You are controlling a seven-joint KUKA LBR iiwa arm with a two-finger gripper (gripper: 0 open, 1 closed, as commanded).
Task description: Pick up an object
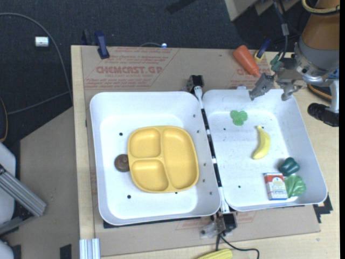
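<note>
1. Gripper [274, 88]: upper right of the frame, over the far rim of the right bin [307, 144]. Two grey fingers spread apart, nothing between them.
2. Arm [322, 31]: grey with an orange band, upper right corner.
3. Banana [262, 143]: yellow, centre of the right bin, lying free.
4. Light green piece [238, 116]: upper part of the right bin, near the gripper but apart from it.
5. Small carton [276, 186]: red and white, lower right of the right bin.
6. Green items [291, 176]: dark one above a lighter one, just beside the carton.
7. Left bin [108, 128]: holds a yellow divided plate [163, 159], three compartments.
8. Brown round object [122, 163]: touching the plate's left edge.
</note>
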